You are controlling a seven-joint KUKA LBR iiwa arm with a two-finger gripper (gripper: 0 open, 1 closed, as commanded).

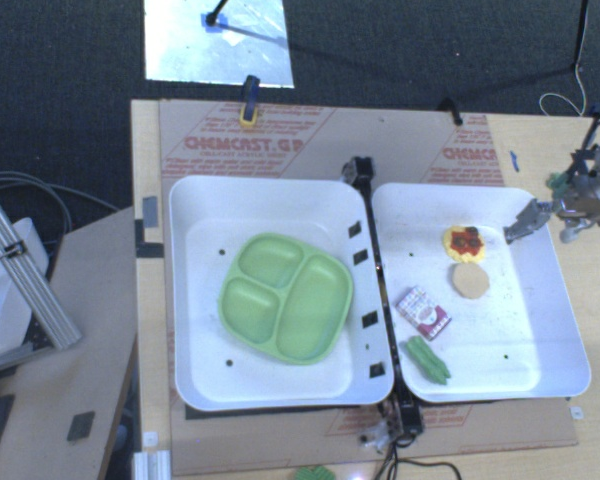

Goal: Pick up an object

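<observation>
The right bin [550, 368] holds a yellow piece with a red top [464, 242], a round tan disc [470, 282], a red-and-white packet [422, 312] and a green pod-shaped toy [428, 359]. My gripper [548, 226] hovers over the bin's upper right rim, right of the yellow piece and apart from it. Its two fingers are spread open with nothing between them. The arm enters from the right edge.
The left bin [195, 268] holds a green divided plate [284, 297]. A black divider with clips [370, 268] runs between the bins. A shiny metal sheet [218, 28] lies on the floor beyond the bench. A metal frame [20, 268] stands at the left.
</observation>
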